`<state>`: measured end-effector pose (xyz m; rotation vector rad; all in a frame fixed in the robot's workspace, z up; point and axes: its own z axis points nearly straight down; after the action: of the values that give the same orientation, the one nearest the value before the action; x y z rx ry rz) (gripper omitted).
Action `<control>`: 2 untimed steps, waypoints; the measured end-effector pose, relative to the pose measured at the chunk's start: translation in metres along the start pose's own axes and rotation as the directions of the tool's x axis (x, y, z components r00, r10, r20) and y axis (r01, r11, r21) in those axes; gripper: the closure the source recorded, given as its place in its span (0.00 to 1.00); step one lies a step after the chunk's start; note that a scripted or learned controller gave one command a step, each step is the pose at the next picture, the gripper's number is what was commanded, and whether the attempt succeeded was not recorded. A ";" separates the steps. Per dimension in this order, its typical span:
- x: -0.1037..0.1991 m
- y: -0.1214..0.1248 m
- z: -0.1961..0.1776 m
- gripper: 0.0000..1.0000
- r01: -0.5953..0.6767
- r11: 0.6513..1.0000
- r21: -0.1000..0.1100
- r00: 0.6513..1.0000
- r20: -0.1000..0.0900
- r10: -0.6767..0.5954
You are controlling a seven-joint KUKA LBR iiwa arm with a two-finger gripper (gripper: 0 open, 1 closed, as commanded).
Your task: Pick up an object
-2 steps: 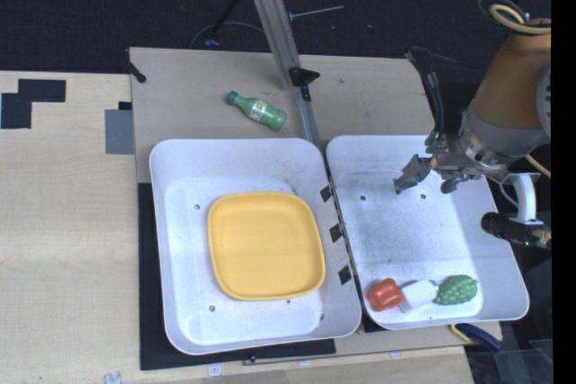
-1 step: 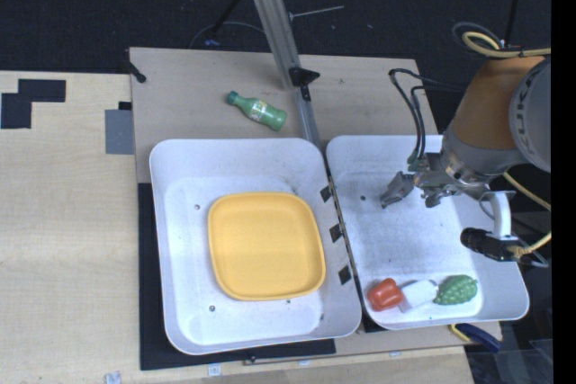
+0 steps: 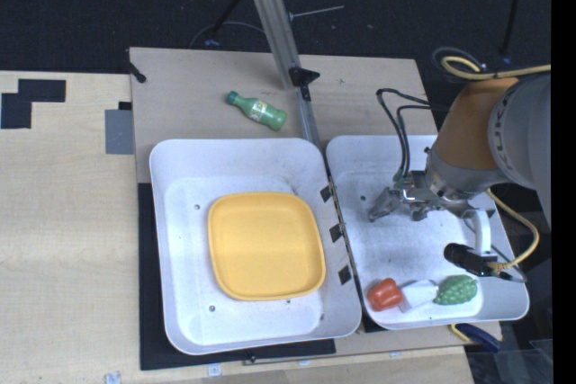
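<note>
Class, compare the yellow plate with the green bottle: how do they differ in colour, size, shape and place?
Colour: the yellow plate is plain yellow; the green bottle is green with a pale label.
Size: the plate looks far larger than the bottle.
Shape: the plate is flat and squarish with rounded corners; the bottle is slim and lies on its side.
Place: the plate sits in the left bin; the bottle lies on the bench behind it.

A yellow plate (image 3: 266,245) is seen in the left bin (image 3: 171,193); the tool (image 3: 389,205) is poised over the right bin (image 3: 360,166), where a red pepper (image 3: 385,293) is seen.
</note>
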<state>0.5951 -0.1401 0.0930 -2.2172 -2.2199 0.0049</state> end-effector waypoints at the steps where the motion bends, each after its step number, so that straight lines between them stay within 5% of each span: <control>1: -0.001 0.001 -0.013 1.00 -0.003 1.000 -0.004 1.000 0.001 0.003; 2: -0.011 0.006 -0.063 1.00 -0.002 1.000 -0.009 1.000 0.002 0.002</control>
<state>0.6012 -0.1507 0.1556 -2.2246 -2.2230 -0.0030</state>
